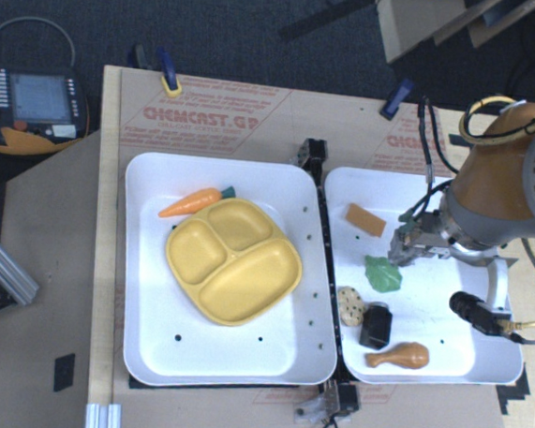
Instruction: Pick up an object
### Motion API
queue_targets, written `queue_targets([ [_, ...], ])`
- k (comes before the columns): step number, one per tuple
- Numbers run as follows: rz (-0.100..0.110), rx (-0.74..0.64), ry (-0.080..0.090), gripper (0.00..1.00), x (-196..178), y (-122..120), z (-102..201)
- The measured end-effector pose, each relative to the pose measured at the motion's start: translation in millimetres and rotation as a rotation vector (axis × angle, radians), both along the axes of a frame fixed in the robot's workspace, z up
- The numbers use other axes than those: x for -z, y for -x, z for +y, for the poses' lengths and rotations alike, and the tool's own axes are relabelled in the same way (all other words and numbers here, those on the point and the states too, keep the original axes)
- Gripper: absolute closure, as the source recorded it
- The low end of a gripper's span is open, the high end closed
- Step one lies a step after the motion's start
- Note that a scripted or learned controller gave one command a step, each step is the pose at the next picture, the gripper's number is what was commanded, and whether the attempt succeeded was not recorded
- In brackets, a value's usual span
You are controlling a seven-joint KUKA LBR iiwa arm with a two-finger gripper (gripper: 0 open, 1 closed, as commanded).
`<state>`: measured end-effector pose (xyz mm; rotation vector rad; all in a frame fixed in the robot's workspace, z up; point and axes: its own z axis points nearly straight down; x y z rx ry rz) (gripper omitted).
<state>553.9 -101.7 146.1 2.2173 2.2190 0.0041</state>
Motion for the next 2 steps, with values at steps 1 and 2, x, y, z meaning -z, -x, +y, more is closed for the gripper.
queue_targets([
  [1,-0.001,-0.001,0.0,1.0,-51,1,10],
  [2,-0.003,-0.001,0.0,1.0,-111,-6,17],
])
